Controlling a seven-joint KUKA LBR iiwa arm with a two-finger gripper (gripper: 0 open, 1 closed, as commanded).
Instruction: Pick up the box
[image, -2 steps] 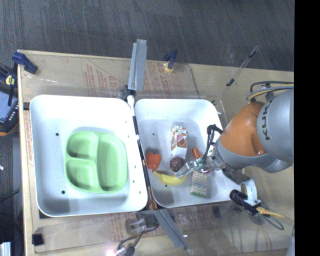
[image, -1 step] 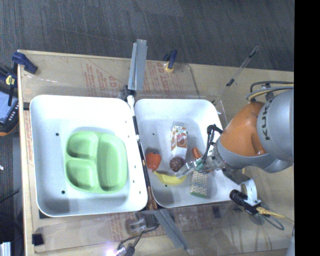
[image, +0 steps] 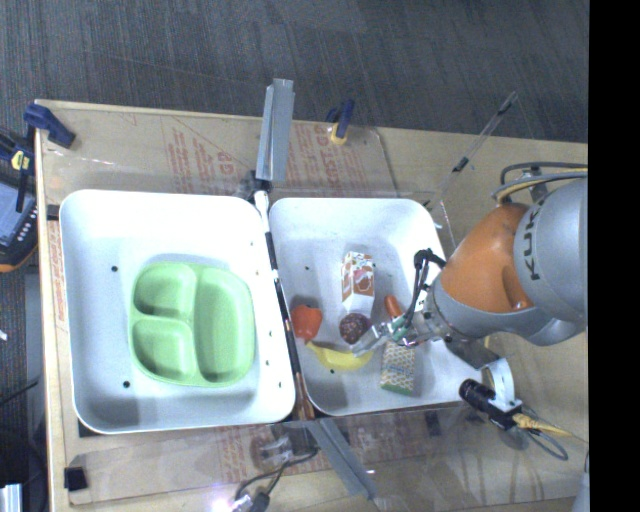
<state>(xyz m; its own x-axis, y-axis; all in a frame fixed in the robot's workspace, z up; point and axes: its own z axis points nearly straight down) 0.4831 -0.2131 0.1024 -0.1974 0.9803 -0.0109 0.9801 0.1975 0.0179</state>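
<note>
A small white and orange box (image: 358, 276) lies in the middle of the right bin (image: 300, 225). A second flat pack with a green and white check pattern (image: 398, 369) lies near that bin's front right corner. My gripper (image: 393, 330) is down in the right bin, between these two, just above the checked pack and right of a dark brown round item (image: 353, 327). The wrist partly covers a small orange piece (image: 392, 304). Nothing shows as gripped.
A red item (image: 307, 321) and a yellow banana (image: 339, 356) lie at the right bin's front left. The left bin (image: 90, 230) holds a green divided tray (image: 194, 323). The arm's grey and orange body (image: 500, 275) overhangs the right bin's right wall.
</note>
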